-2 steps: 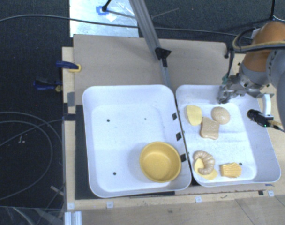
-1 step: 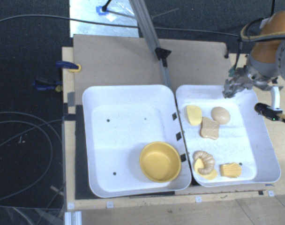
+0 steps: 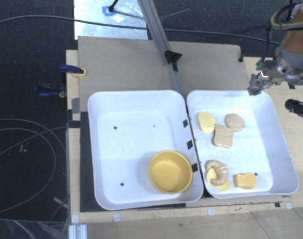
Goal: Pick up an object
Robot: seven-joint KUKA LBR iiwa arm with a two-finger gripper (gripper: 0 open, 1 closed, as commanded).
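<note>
Fingers (image 3: 254, 87): hovering upper right of frame, over right bin's (image 3: 278, 133) back rim; spread can't tell, holding nothing. Targets w/in reach: round cookie (image 3: 234, 122), toast piece (image 3: 223, 136), mid-right. Am judging: centre over one item, descend straight.

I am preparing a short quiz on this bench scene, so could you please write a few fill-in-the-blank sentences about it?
1. The yellow bowl sits in the ____ bin.
2. The right bin holds ____ food pieces.
3. The gripper hovers near the right bin's ____ corner, in the picture.
4. The round beige piece lies to the ____ of the pale yellow piece.

Missing words: left; five; top right; right
</note>
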